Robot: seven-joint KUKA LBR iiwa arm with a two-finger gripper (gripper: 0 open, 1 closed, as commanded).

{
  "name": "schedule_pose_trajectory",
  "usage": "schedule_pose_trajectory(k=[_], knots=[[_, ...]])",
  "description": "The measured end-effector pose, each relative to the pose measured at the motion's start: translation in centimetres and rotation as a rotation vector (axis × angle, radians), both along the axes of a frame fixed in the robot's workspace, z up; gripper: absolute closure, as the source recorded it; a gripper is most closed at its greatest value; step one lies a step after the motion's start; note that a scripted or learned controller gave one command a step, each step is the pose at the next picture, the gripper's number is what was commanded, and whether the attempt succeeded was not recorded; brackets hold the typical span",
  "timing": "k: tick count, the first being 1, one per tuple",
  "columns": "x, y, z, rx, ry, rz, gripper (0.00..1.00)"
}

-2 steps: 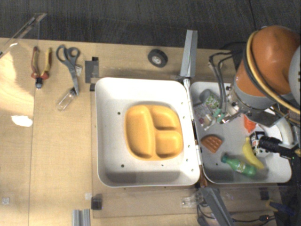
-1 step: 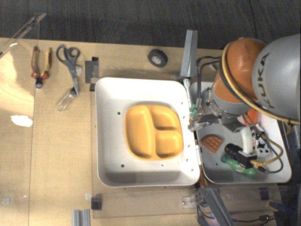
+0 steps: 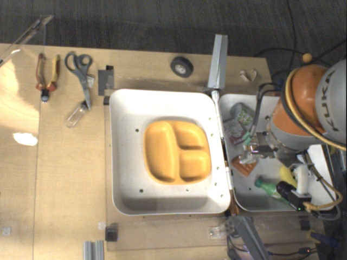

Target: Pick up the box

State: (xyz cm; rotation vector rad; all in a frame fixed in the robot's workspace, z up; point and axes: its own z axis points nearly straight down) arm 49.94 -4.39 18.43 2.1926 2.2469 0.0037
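A small orange-brown box (image 3: 243,168) lies in the right bin (image 3: 246,199), near that bin's left wall. My gripper (image 3: 249,151) hangs just above the box's far edge, reaching in from the right under the grey and orange arm (image 3: 303,107). The arm hides much of the right bin.
A yellow divided tray (image 3: 177,150) sits in the middle of the left bin (image 3: 130,188). The right bin also holds a crumpled foil packet (image 3: 241,115), a green bottle (image 3: 267,186) and a yellow item (image 3: 286,173). Scissors (image 3: 81,72), pliers (image 3: 46,75) and a tape roll (image 3: 181,66) lie on the bench.
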Motion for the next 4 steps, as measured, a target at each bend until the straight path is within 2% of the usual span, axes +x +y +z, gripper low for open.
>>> schedule_pose_trajectory(k=[1,2,3,4], knots=[[4.6,3.7,0.1,-0.002,-0.004,0.524,1.00],[2.6,7.5,5.0,-0.001,-0.004,0.358,1.00],[3.5,3.1,4.3,-0.001,-0.001,0.022,1.00],[3.9,-1.6,1.6,-0.002,-0.002,0.329,1.00]])
